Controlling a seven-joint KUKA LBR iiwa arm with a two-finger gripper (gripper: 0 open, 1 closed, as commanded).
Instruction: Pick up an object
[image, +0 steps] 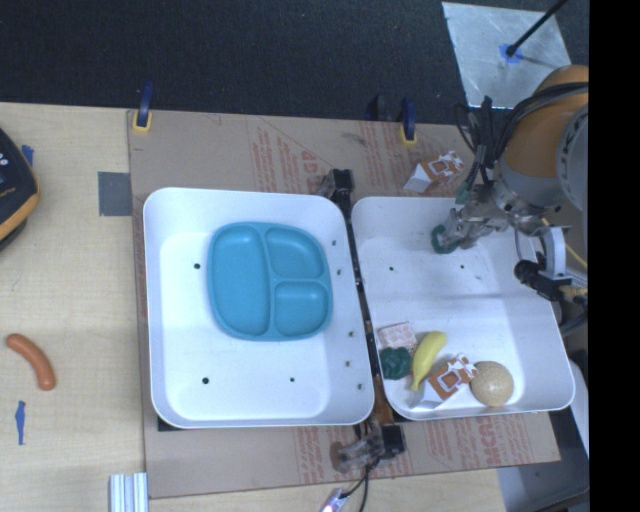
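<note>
Left bin (180, 395): holds a blue divided plate (269, 279), flat, near its centre. Right bin (530, 330): at its near edge lie a banana (428, 357), a round tan ball (491, 383), small packets (451, 377) and a dark green item (396, 363), clustered together. Gripper (452, 234) low at the bin's far end, over a small dark object (441, 239); spread or pinching, cannot tell.

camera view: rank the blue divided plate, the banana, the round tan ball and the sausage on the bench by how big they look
1. blue divided plate, by far the largest
2. banana and sausage, which look about alike in length, so no ranking between them
3. round tan ball, the smallest
</note>
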